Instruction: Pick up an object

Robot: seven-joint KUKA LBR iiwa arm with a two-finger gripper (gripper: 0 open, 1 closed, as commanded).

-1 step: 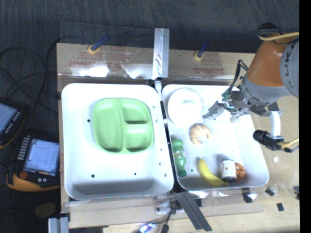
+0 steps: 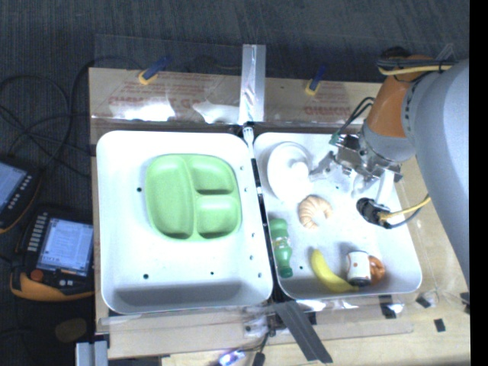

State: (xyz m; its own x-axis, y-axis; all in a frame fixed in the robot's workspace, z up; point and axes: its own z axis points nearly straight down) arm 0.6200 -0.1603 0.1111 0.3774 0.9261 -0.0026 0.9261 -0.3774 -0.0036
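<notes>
Overhead, at a slant: two shallow white bins side by side on the counter (image 2: 107, 86), left bin (image 2: 122, 204) and right bin (image 2: 404, 269), touching along a central divider. Inside the left bin, a green sectioned plate (image 2: 192, 195), three compartments, lying flat toward the bin's upper middle. Inside the right bin, several candidates for picking: a white cup or bowl (image 2: 288, 168) near the upper left corner; a tan croissant-like pastry (image 2: 313, 210) just below and right of it, close but whether touching cannot be told; a green bottle (image 2: 280, 246) lying along the left wall, lengthwise with the divider; a yellow banana (image 2: 329, 273) near the lower edge; a small white-and-red can with an orange-brown piece against it (image 2: 361, 268), just right of the banana's tip. Reaching in from the right, a grey arm with an orange band (image 2: 390, 107) above the wrist, the pincer (image 2: 345, 161) low over the upper part of the right bin, just right of the white cup and above the pastry. Pincer fingers too blurred and tangled with cabling to judge as apart or together; cannot tell. Nothing visibly between them. Beside the counter at far left, a handheld control pendant (image 2: 57, 246) on dark carpet.
</notes>
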